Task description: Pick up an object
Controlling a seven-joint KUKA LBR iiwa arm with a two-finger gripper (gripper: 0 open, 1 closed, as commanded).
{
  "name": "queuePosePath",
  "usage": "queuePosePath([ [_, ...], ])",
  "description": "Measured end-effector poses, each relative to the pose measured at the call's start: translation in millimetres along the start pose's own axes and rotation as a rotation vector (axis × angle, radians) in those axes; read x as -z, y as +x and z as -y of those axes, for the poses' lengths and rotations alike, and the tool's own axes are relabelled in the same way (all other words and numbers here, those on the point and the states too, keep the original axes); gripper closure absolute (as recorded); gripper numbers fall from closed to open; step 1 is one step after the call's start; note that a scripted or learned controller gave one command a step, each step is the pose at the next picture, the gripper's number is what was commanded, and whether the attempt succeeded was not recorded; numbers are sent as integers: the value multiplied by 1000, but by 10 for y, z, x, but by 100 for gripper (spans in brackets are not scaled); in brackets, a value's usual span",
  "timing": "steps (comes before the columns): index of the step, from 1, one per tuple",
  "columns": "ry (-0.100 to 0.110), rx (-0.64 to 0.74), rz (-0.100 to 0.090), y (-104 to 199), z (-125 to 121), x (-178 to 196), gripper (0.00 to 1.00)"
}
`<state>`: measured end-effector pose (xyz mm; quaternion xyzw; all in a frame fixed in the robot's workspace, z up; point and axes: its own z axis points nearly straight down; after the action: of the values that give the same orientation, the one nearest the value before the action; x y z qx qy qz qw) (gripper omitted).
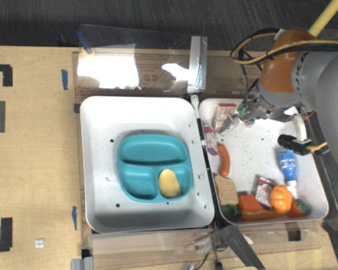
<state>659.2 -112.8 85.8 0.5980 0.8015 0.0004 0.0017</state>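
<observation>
My gripper (243, 115) hangs low over the back left part of the right bin (321, 191). It is right beside a small pink and white packet (222, 117) that leans at the bin's back left corner. Whether it touches the packet I cannot tell. A red-orange sausage (224, 159) lies just in front of the packet. Along the front of the bin lie a slice of bread (227, 191), a carrot (252, 205), a small printed packet (263, 190) and an orange fruit (281, 198). A blue and white bottle (288, 166) lies at the right.
The left bin (96, 151) holds a teal divided tray (152, 151) with a yellow potato-like piece (169, 183) in its front right compartment. A clear plastic sheet and a metal bracket (197, 63) stand behind the bins. The arm's grey body covers the right bin's back right corner.
</observation>
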Motion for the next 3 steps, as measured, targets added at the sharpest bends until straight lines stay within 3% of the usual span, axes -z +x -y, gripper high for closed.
queuePosePath([
  [1, -3, 203, 0, 46, 505, 14, 0],
  [2, -3, 176, 5, 240, 504, 23, 0],
  [3, -3, 203, 1, 175, 281, 11, 0],
])
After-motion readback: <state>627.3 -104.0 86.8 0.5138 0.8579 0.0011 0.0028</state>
